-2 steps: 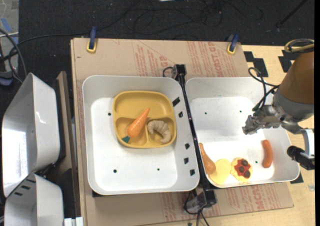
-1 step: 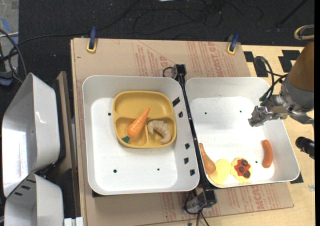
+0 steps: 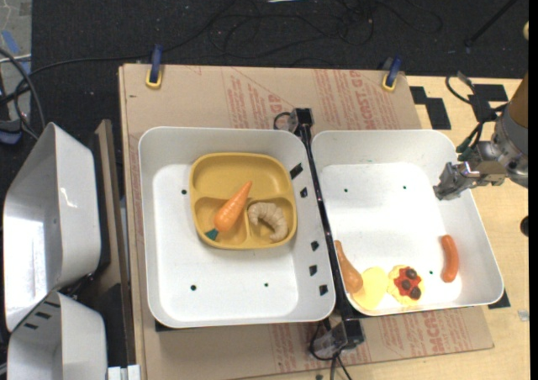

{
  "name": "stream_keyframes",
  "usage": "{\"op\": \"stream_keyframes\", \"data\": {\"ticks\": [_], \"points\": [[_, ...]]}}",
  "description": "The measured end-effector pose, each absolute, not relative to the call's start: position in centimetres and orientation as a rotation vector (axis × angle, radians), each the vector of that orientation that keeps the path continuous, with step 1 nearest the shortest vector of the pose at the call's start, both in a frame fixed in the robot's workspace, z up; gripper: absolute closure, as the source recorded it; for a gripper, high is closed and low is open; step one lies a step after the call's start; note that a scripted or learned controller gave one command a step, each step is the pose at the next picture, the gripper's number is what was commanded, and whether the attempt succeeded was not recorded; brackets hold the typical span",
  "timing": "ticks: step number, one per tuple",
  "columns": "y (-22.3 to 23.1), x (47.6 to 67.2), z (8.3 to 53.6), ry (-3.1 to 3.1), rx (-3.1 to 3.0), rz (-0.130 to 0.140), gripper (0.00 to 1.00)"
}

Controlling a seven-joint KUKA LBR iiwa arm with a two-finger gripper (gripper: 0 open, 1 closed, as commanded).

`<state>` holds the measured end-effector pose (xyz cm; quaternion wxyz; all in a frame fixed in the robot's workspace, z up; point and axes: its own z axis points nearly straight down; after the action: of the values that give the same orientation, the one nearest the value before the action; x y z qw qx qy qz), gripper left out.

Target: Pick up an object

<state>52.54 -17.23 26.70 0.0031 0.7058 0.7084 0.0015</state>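
In the left bin (image 3: 168, 227) a yellow divided plate (image 3: 244, 170) holds an orange carrot (image 3: 232, 207) and a pale shrimp (image 3: 269, 219). Along the near edge of the right bin (image 3: 378, 151) lie an orange drumstick-shaped piece (image 3: 348, 269), a yellow slice topped with red and dark berries (image 3: 400, 283) and an orange-red sausage (image 3: 450, 258). My gripper (image 3: 449, 182) hangs at the right bin's right rim, above and apart from the sausage, with nothing seen in it.
Both bins rest on a cardboard sheet (image 3: 235, 92) clamped at the back by two yellow clamps (image 3: 154, 76). Grey bins (image 3: 46, 227) stand off to the left. Cables run over the dark floor behind.
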Motion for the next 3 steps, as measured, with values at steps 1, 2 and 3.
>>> {"op": "stream_keyframes", "data": {"ticks": [1,2,3], "points": [[-17.2,52.6,26.8,2.223,2.217,0.001,1.00],[-11.7,51.8,25.2,2.232,2.215,0.000,1.00],[-5.4,51.9,24.2,2.233,2.213,0.001,1.00]]}}
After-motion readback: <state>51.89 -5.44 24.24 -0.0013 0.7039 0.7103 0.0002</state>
